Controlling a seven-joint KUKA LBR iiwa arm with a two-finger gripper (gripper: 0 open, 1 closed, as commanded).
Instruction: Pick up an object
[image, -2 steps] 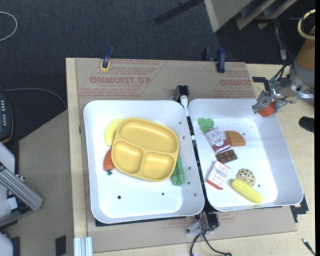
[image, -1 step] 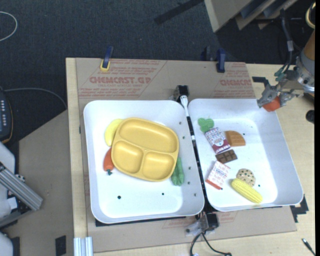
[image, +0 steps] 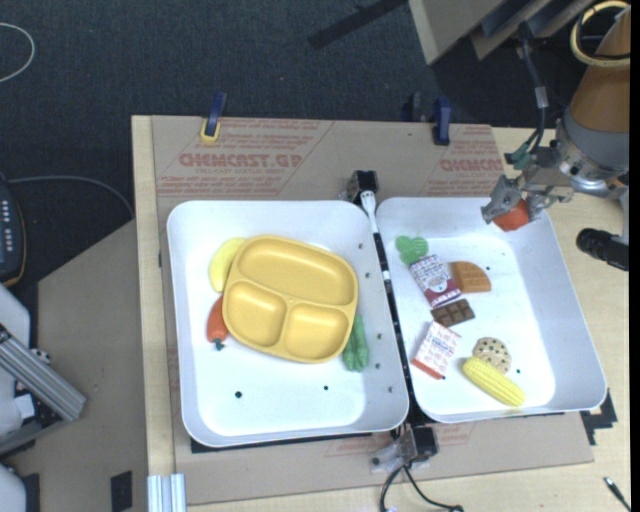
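Small orange-red object (image: 513, 216) pinched between the fingers of the gripper (image: 508, 212), raised over the far right corner of the right bin (image: 570, 300); below in that bin, green piece (image: 411, 247), packet (image: 434, 277), cookie (image: 491, 351), corn (image: 493, 381); in the left bin (image: 190, 300), yellow compartment tray (image: 290, 298).

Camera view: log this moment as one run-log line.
arm: over right bin far corner | gripper: shut on red-orange object | left bin: yellow tray | status: object lifted
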